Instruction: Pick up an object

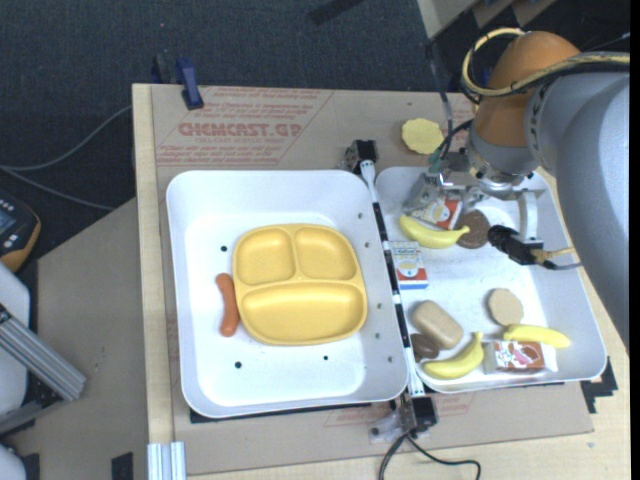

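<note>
I cannot tell how the jaws stand. The gripper [440, 200] is above the banana [432, 232] at one o'clock; it should drop straight and squeeze gently.

My own arm [590, 158] runs out of the picture at the right edge, so its upper part is cut off, and its grey bulk covers the far right corner of the right bin [560, 298]. My gripper [447, 190] sits low over that bin's back end, and its fingers are too small and cluttered to make out. A red and white packet [443, 211] lies partly hidden beneath it. The small carton [406, 265] by the divider carries print too fine to read. At the left edge a dark device [14, 230] is cut off.
</note>
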Controlling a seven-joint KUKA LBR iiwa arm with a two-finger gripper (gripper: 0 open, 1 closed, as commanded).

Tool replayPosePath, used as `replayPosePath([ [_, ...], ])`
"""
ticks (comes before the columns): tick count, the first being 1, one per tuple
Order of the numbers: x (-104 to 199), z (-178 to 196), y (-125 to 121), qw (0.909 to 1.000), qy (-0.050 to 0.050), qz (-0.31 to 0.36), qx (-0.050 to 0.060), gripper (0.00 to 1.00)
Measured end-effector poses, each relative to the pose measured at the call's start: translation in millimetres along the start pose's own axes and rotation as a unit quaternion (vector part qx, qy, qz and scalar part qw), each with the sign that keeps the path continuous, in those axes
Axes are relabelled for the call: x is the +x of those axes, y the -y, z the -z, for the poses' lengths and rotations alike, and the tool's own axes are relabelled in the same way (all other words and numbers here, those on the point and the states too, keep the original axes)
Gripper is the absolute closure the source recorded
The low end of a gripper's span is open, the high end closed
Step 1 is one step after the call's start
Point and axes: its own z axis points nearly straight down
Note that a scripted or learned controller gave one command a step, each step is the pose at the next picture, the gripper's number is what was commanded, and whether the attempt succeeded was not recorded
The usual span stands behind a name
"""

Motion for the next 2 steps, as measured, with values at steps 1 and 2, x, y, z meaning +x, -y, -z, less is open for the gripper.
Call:
replayPosePath([
  [1,-1.5,12.2,-0.8,1.0000,0.001,0.000,-0.002,1.00],
  [2,-1.5,11.4,-0.5,1.0000,0.001,0.000,-0.001,0.00],
])
